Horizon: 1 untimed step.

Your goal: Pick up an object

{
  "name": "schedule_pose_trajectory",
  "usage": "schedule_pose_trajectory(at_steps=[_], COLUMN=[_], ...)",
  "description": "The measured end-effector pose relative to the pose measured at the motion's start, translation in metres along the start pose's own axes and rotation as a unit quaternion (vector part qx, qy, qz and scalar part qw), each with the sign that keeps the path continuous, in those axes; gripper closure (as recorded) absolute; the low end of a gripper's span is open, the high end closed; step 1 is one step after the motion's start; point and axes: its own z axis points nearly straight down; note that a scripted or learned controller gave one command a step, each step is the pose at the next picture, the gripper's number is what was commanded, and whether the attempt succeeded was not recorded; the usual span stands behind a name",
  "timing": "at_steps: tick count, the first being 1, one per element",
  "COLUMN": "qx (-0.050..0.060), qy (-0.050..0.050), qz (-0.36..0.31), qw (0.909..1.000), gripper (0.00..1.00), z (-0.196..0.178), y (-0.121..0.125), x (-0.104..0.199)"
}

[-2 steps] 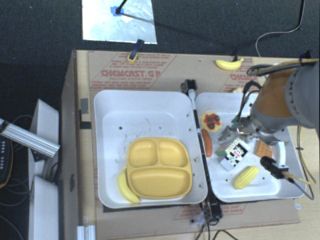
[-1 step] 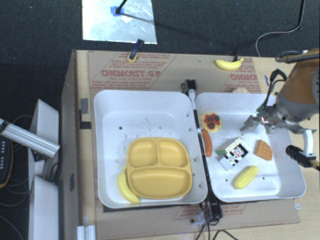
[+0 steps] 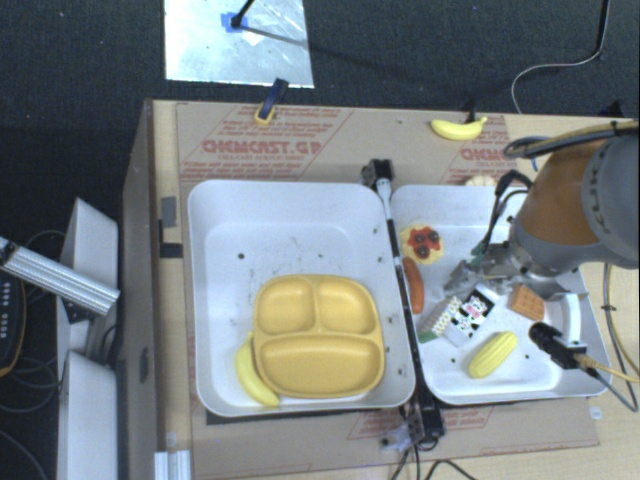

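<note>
Even, bright overhead light, slightly soft focus throughout. The white bins look washed out, nearly glaring. A foil sheet at the top reflects pale light. The dark floor looks grainy. Shadows are faint and short.

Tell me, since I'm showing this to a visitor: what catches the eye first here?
The yellow divided tray fills the front of the left bin, a banana tucked against its left edge. The grey arm with its orange band reaches from the right into the right bin, its gripper low over a clutter of small toys.
</note>
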Motion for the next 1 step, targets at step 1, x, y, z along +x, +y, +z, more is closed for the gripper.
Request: schedule_pose_trajectory(at_steps=[1], qx=[-0.002], qy=[0.000], qz=[0.000], qw=[1.0000], gripper=[1.00], z=[-0.0111], y=[0.0010], x=[-0.0009])
